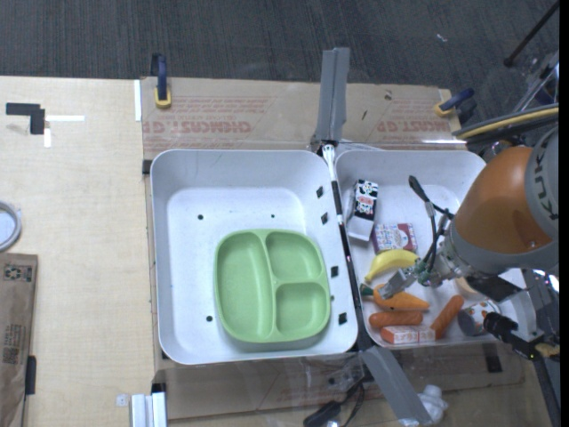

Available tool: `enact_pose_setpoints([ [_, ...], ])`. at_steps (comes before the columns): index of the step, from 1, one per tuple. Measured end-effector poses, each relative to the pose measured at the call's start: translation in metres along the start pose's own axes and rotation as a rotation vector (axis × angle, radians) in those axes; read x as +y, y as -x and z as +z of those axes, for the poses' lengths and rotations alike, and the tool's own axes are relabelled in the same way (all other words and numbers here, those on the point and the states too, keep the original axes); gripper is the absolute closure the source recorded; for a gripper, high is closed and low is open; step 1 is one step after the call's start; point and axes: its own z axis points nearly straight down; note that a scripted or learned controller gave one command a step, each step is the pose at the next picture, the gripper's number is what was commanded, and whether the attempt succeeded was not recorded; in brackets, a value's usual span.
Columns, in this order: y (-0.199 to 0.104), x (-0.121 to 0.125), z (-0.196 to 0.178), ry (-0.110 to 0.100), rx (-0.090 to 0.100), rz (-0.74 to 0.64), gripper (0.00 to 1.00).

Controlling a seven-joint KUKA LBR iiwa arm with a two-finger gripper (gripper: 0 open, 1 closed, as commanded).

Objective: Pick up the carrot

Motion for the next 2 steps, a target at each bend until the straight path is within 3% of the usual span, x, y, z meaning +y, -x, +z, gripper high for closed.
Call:
enact_pose_setpoints([
  [2,0.0005,0.0002,-0.0002,0.002,-0.001,0.112,0.0],
])
